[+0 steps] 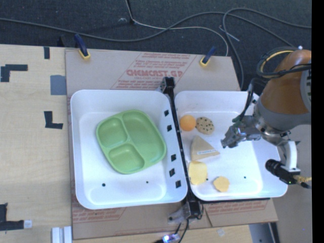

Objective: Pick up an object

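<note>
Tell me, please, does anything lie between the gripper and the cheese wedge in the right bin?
Nothing visible does. The gripper hangs just right of the cheese wedge, with bare bin floor between them. The cookie sits further back, off that line.

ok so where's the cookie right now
The cookie lies in the right bin, near its far left corner, just right of the orange ball and above the cheese wedge.
</note>
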Robot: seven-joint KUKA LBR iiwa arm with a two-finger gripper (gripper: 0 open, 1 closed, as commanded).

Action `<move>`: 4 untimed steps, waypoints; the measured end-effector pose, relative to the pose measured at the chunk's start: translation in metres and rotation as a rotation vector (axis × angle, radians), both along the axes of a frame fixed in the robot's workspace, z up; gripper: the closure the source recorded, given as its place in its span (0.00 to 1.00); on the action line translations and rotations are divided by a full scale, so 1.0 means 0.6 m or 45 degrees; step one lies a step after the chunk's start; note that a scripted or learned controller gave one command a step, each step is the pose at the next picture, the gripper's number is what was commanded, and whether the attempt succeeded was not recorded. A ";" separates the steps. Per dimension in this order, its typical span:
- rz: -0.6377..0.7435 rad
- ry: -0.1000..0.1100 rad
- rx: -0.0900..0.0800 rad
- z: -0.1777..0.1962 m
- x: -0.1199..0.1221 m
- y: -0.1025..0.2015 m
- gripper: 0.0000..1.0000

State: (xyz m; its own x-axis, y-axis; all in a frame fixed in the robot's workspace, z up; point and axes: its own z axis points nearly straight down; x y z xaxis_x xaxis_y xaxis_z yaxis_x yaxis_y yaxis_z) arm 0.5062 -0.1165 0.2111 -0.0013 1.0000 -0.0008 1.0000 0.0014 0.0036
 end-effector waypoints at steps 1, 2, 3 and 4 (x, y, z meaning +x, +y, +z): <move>0.000 0.001 0.000 0.049 0.001 0.000 1.00; 0.007 0.006 0.003 0.042 0.019 0.096 1.00; 0.009 0.006 0.003 0.048 0.018 0.198 1.00; 0.006 0.008 0.001 0.026 0.027 0.285 1.00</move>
